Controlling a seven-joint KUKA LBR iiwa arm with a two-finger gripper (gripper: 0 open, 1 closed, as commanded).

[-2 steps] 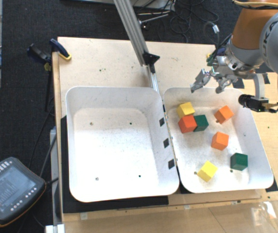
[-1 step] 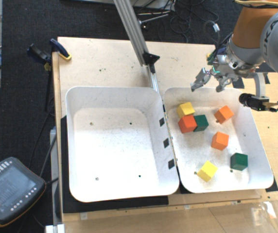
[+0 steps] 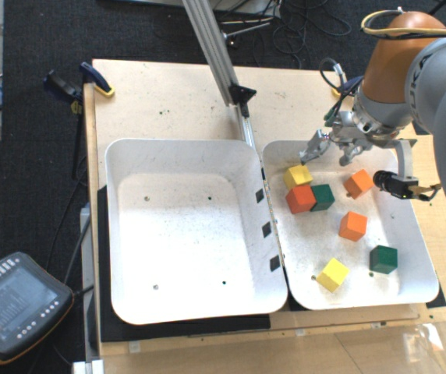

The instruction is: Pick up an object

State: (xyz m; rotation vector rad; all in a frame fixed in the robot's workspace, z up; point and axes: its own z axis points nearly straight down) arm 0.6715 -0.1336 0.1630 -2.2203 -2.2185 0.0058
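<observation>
We look down at a slant on a wooden bench carrying two shallow white bins side by side. The left bin shows its bare, speckled floor. The right bin holds seven small blocks.

Near the right bin's upper left sit three blocks bunched together: a yellow block, a red block just below it, and a dark green block touching the red one on its right. Further right, near the bin's upper edge, lies an orange block. A second orange block sits near the bin's middle. Lower down we see a second yellow block and, to its right, a second dark green block.

The grey arm, with its orange band, reaches in from the right. Its gripper hangs over the upper edge of the right bin, above and to the right of the first yellow block. The two fingers stand spread apart, one toward the yellow block and the other toward the first orange block, with nothing between them.

A slanted metal pole crosses the upper bench, a blue and yellow clamp grips the bench's left corner, and a control pendant lies on the floor at the lower left.
</observation>
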